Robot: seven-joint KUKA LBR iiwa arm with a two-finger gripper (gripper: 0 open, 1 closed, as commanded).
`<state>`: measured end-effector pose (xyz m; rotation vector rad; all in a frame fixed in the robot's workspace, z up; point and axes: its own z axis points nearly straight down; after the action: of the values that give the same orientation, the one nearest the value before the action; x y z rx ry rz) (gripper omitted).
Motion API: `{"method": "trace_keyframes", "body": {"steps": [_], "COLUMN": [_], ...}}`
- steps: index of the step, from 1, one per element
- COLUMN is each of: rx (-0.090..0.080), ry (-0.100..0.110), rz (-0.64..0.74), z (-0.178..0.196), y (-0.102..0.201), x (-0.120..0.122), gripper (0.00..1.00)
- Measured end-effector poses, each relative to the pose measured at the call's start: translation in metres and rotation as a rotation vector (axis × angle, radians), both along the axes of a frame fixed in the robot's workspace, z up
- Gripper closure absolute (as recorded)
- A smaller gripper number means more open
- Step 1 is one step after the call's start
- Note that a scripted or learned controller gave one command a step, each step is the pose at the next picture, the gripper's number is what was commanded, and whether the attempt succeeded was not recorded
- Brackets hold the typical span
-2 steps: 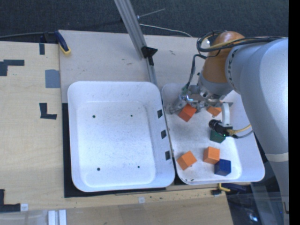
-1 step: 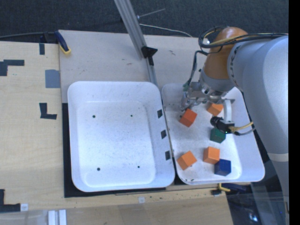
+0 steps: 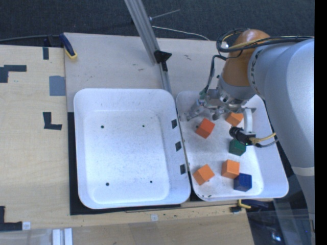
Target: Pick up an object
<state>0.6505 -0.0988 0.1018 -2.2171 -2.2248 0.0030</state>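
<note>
Six blocks in right bin [image 3: 271,190]; nearest orange block [image 3: 205,127] just below gripper [image 3: 208,108], not gripped. Finger spread: cannot tell. Risk: off-centre descent nudging the tilted block aside, or catching neighbouring orange block [image 3: 234,118].

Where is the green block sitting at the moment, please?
The green block lies in the right bin, toward its right side, above the orange block and blue block.

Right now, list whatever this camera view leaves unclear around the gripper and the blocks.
- Gripper: finger state unreadable, blurred against the wrist hardware.
- Orange block by the wrist: partly covered by the arm.
- Right bin: its right side hidden under the arm.
- Green block: top overlapped by a black cable fitting.
</note>
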Motion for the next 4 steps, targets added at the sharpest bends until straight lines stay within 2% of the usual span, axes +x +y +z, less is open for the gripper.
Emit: {"method": "trace_keyframes", "body": {"steps": [1,2,3,4], "rx": [0.0,0.0,0.002,0.002], "ry": [0.003,0.004,0.002,0.002], "rz": [-0.003,-0.004,-0.001,-0.002], "z": [-0.011,-0.01,-0.001,-0.001], "y": [0.01,0.002,0.004,0.004], "x": [-0.023,-0.062,-0.06,-0.06], "gripper": [0.0,0.0,1.0,0.0]}}
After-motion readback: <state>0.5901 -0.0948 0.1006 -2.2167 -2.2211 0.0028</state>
